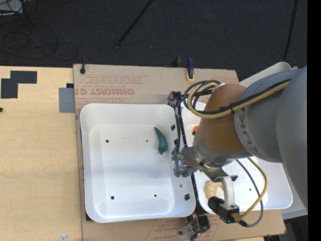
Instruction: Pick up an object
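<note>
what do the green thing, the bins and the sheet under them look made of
Green thing: likely soft plastic or rubber, from its smooth, curved, tapering form; too small to be sure. Left bin: moulded white plastic, with rounded corners and a slight sheen. Sheet: brown corrugated cardboard, matte, with red printed lettering.

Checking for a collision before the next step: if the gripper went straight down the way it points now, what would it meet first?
Most likely the raised white rim between the two shallow white bins, since the gripper hangs about over that divider. Depth is unclear from this slanted view. The small curved green object lies apart, further into the left bin.
</note>
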Controlling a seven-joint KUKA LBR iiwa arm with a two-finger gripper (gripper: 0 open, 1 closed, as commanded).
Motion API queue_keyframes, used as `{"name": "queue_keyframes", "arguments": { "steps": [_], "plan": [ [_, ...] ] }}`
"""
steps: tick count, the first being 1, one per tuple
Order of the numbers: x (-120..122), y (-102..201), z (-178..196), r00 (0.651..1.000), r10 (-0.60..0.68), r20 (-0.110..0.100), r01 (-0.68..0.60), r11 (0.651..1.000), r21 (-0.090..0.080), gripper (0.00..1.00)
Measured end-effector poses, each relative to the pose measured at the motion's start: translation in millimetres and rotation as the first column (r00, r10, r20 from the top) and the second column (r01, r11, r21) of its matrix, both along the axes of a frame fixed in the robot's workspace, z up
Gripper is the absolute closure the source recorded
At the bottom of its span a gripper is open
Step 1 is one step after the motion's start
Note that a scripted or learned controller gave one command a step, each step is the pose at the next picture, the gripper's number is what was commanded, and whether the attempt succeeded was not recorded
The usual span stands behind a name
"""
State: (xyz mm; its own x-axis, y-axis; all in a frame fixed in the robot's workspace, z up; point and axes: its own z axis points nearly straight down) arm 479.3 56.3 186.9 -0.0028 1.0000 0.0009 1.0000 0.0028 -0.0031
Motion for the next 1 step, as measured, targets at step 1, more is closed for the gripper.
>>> {"name": "queue_keyframes", "arguments": {
  "steps": [1],
  "plan": [
    [-0.2,156.8,13.8,1.000,0.014,0.000,-0.014,1.000,0.006,1.00]
  ]
}}
